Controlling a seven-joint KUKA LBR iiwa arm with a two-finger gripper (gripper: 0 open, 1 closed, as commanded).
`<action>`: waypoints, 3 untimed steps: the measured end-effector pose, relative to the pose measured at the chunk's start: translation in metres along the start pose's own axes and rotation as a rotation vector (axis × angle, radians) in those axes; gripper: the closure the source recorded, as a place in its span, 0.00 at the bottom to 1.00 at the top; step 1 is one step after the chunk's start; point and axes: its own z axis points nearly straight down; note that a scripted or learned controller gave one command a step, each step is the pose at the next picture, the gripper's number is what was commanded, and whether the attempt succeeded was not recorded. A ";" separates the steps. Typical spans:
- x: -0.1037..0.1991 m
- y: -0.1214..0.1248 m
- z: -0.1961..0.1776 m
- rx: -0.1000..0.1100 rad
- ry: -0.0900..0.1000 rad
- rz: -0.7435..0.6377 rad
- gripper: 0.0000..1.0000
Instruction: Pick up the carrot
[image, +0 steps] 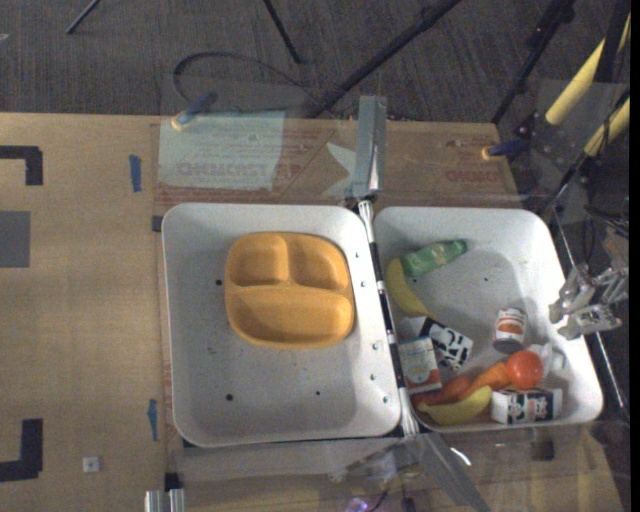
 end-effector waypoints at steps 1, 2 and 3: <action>0.008 0.013 0.083 -0.001 0.000 -0.270 1.00; -0.046 0.013 0.009 0.001 -0.003 -0.258 1.00; -0.088 -0.013 0.003 0.002 -0.005 0.086 1.00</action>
